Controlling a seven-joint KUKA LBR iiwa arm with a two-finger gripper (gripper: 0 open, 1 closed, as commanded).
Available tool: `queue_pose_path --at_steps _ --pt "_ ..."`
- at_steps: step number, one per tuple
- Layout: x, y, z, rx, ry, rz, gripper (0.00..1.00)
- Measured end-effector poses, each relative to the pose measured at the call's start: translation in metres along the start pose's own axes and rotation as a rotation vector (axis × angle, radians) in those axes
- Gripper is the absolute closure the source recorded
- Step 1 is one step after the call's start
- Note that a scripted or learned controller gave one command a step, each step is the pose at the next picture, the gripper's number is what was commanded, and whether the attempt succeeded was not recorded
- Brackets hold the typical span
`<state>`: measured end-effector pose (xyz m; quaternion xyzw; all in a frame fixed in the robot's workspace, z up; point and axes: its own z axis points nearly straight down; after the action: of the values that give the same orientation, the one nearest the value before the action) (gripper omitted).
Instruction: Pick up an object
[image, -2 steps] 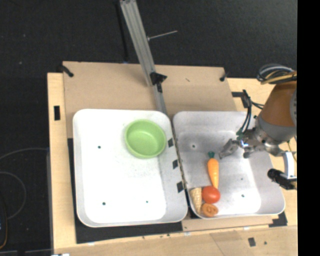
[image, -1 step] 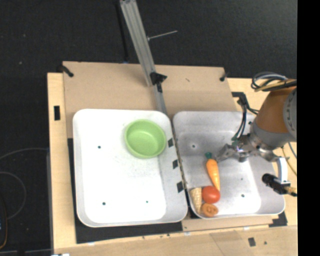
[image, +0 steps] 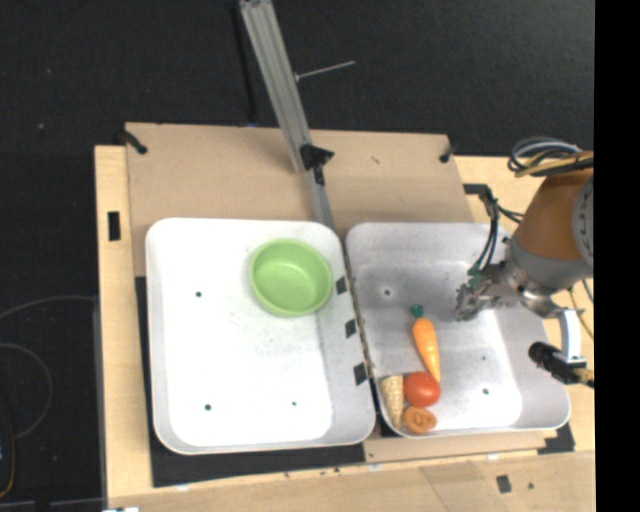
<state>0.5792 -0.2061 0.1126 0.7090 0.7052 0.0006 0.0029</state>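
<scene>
Arm over the right bin, toys below it.

The gripper (image: 470, 300) hangs low above the right bin (image: 390, 250), just right of the carrot (image: 427, 345); from here I cannot tell its state or whether it has anything. The carrot lies free, with a tomato (image: 421, 389), a cone (image: 392, 397) and an orange piece (image: 419, 420) near the front corner. A green bowl (image: 290, 277) sits in the left bin (image: 200, 350).

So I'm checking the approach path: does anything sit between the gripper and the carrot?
Nothing visible does. The gripper hangs to the right of the carrot, with bare floor of the right bin between them.
</scene>
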Motion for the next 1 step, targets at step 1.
queue_pose_path --at_steps 1 --pt "-0.0070 -0.0040 -0.0471 -0.001 0.000 -0.003 1.00"
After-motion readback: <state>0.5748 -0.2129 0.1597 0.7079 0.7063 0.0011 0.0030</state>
